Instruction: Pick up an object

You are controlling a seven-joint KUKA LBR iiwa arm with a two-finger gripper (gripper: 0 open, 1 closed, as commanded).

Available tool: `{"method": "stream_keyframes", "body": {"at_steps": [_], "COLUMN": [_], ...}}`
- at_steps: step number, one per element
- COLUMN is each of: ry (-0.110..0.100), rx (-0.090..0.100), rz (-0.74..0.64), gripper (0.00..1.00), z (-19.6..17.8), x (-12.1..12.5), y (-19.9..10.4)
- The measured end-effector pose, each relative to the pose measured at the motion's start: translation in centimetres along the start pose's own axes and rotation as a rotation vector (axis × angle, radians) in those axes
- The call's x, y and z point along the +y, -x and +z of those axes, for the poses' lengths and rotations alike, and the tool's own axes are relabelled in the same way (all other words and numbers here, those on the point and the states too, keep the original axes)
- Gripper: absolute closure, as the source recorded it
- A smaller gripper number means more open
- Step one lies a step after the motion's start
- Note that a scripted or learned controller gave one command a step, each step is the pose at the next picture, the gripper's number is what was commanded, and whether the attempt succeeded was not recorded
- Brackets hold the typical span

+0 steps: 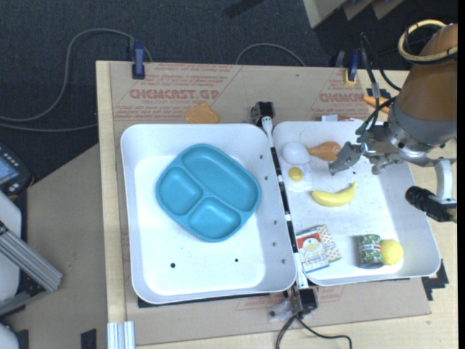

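- You're seeing the gripper (361, 155) hanging released, nothing between its fingers, over the right bin (418, 267) near its far edge.
- Banana (334, 195) is lying just below it, orange piece (325, 150) beside it.
- Risk: fingers are likely clipping the orange piece or sliding off the banana's curve.
- Wrist is blocking the bin's far right corner.

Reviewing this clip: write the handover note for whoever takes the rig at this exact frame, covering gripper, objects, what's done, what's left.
Gripper: open, holding nothing, above the far part of the right bin, next to the orange piece.
Right bin holds: white egg, small yellow piece, banana, snack packet, green can, lemon.
Left bin: blue divided plate.
Done: nothing picked yet.
Left: close on one object and lift; the orange piece or banana look nearest.
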State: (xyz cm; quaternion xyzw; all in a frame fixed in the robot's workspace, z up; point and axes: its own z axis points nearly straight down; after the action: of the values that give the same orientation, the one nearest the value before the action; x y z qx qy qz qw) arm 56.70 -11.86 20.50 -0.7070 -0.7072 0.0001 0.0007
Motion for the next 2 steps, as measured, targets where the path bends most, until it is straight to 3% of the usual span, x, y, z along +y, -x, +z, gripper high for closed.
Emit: {"method": "stream_keyframes", "body": {"at_steps": [1, 2], "ry": [-0.008, -0.006], "rx": [0.001, 0.001], "rz": [0.001, 0.003], "gripper": [0.0, 0.0], "z": [11.6, 12.1], "x": [0.7, -3.5], "y": [0.4, 0.7]}}
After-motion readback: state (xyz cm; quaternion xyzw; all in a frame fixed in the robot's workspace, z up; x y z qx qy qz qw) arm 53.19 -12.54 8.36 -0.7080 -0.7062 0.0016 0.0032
